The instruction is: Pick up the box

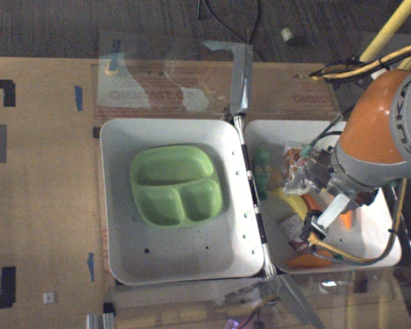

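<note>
The gripper [314,173] hangs low over the right bin [371,242], and I cannot tell if it is open or closed. The box [290,223] seems to lie in that bin, just beside the gripper, among other small things.

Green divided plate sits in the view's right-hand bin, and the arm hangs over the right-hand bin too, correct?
Not quite. The camera view shows the green divided plate in the left-hand bin, not the right-hand one. The arm does hang over the right-hand bin.
</note>
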Tool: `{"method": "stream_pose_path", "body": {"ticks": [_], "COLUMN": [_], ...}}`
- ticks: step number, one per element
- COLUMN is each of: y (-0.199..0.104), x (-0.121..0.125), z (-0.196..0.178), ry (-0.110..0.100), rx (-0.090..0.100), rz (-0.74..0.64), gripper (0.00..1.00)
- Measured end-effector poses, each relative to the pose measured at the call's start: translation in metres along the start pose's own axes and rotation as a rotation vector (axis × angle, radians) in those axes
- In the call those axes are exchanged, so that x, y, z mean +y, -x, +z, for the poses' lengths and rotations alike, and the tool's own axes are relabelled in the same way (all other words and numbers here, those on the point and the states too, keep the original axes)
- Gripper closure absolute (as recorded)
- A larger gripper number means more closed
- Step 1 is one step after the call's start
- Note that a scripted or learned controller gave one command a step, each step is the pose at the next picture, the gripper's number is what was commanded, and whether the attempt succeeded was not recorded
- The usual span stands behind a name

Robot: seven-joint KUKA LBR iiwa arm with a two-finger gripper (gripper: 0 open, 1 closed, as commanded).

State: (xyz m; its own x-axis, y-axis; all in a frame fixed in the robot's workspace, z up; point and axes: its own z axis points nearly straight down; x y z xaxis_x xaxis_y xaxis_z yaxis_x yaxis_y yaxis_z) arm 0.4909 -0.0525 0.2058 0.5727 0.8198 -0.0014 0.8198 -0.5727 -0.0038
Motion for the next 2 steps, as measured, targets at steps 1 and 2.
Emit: {"method": "stream_pose_path", "body": {"ticks": [1,2], "y": [0.008,-0.012], "x": [0.064,0.019], "z": [-0.188,0.016], "ry": [0.003,0.000], "rx": [0.000,0.000], "rz": [0.012,-0.012], "gripper": [0.00,0.00]}}
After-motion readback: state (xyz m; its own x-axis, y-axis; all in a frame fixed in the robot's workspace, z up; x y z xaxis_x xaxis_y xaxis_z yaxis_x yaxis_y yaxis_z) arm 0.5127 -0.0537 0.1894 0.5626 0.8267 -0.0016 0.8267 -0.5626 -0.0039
